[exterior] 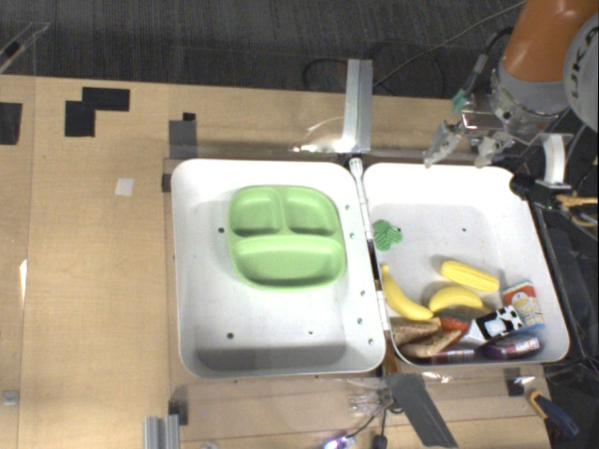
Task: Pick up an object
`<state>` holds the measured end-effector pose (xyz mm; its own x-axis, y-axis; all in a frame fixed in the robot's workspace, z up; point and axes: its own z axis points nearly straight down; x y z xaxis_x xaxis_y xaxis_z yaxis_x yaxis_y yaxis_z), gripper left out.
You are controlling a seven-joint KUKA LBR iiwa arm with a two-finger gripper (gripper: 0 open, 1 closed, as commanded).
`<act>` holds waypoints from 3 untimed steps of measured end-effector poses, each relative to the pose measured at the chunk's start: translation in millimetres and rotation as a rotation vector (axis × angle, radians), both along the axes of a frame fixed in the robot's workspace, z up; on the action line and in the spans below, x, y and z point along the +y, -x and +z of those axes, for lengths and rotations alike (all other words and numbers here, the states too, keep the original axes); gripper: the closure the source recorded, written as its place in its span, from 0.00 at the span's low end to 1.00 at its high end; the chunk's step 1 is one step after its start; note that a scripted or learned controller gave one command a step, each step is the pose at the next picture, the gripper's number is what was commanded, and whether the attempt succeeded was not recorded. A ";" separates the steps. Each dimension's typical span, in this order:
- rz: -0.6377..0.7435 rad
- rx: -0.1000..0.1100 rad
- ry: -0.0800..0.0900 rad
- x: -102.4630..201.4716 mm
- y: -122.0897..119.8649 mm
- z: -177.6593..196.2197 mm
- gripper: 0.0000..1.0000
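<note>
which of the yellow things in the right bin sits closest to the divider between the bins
The curved banana, lying by the right bin's left wall. The other two yellow pieces sit further right, toward the bin's middle.

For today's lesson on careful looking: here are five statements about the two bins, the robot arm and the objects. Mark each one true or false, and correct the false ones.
1. The green plate lies in the left bin. True.
2. The gripper is holding a banana. False: nothing is between its fingers; it hangs at the far edge of the right bin, and the banana lies in the bin.
3. The green plate has three compartments. True.
4. The objects in the right bin are gathered at its far edge. False: they crowd its near part.
5. The small green toy lies on the plate. False: it lies in the right bin, near the divider.
</note>
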<state>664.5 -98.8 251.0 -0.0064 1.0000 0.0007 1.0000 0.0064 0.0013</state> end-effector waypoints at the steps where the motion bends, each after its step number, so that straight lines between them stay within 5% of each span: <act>1: -0.006 0.002 0.000 9.4 48.8 -83.8 0.00; 2: 0.090 -0.003 0.000 -49.6 82.8 -159.8 0.00; 3: 0.147 -0.021 0.006 -2.0 156.6 -160.1 0.00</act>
